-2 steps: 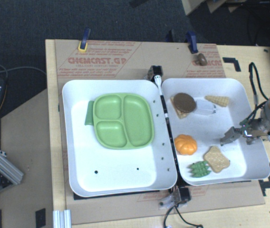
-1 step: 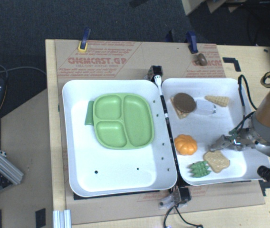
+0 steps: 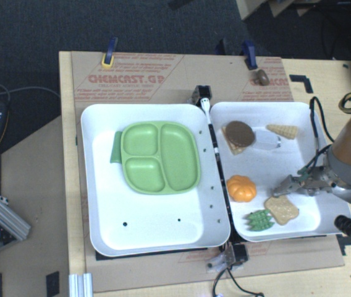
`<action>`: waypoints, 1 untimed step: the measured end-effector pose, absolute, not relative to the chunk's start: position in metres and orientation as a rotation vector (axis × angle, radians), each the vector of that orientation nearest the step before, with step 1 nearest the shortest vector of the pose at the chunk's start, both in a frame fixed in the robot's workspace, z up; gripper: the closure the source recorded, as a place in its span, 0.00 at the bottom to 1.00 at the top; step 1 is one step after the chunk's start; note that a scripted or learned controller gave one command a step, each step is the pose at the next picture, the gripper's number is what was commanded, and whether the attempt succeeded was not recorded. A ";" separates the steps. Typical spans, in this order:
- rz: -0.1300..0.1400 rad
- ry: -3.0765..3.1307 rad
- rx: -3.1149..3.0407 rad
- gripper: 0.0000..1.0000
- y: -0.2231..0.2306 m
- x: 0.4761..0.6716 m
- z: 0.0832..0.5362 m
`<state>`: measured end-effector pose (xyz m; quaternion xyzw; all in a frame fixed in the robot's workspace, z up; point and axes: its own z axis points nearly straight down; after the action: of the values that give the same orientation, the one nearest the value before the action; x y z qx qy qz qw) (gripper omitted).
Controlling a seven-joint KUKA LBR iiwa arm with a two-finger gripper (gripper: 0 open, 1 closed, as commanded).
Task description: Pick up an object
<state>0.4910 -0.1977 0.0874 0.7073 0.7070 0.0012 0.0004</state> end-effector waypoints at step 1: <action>0.009 2.216 2.218 1.00 -0.198 0.493 0.099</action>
<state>0.4928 -0.1976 0.0989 0.7074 0.7068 0.0028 0.0032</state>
